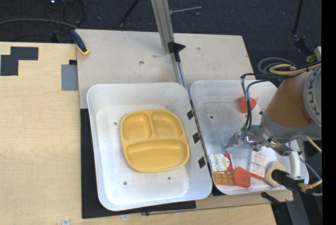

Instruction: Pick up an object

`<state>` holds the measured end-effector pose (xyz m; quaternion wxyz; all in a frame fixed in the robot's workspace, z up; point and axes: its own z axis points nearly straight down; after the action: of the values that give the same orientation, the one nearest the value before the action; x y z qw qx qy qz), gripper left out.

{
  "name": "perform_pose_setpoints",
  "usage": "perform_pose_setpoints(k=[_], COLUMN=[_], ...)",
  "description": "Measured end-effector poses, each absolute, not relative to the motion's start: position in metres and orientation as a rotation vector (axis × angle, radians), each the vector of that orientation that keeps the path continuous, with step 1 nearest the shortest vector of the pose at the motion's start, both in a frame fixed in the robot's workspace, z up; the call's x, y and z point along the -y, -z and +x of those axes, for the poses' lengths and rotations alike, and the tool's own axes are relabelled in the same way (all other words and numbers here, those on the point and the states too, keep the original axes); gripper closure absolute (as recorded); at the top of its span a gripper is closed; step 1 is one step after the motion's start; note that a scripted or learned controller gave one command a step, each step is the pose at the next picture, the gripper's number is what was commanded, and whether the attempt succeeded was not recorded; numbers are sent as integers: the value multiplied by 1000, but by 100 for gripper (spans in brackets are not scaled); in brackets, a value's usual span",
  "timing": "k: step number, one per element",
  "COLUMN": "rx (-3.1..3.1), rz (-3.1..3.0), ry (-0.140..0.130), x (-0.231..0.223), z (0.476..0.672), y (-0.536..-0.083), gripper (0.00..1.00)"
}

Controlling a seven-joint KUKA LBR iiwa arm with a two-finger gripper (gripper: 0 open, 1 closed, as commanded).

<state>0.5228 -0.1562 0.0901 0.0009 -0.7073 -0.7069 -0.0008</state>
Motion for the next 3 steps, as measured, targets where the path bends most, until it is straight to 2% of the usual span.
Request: perform_pose_setpoints(k=[1,2,3], rx=[2218,2223,2224], rz=[-2227,-2221,-2222], ry=[11,1,2], x=[157,153,156], z=[525,523,521], y=[-103,-147,-209], gripper=[100,100,100])
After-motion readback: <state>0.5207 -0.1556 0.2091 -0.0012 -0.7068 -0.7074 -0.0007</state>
